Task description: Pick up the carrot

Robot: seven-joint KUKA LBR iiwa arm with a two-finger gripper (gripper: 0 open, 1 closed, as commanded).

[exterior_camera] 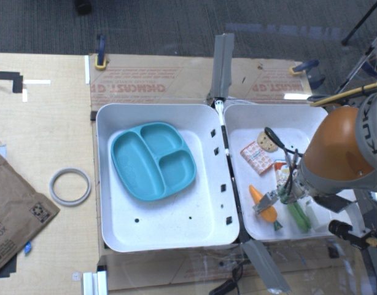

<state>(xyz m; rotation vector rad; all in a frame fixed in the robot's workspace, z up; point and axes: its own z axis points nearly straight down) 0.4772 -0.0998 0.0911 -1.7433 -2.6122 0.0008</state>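
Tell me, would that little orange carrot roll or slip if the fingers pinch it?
Probably. The carrot looks smooth and tapered, so it may squirt sideways when squeezed. Its rounded body could roll on the flat white bin floor. It seems small and stiff, likely a light toy, so lifting should be easy once held.

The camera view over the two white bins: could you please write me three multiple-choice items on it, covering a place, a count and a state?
1. Where is the orange carrot?
A. right bin
B. left bin
C. on the bench

2. How many compartments has the blue plastic divided plate?
A. two
B. three
C. four

3. Where is the grey metal gripper?
A. raised above the left bin
B. low at the carrot
C. over the tape ring

Answers: 1 A, the carrot lies in the right white bin. 2 B, ridges form three sections. 3 B, its tip meets the carrot.
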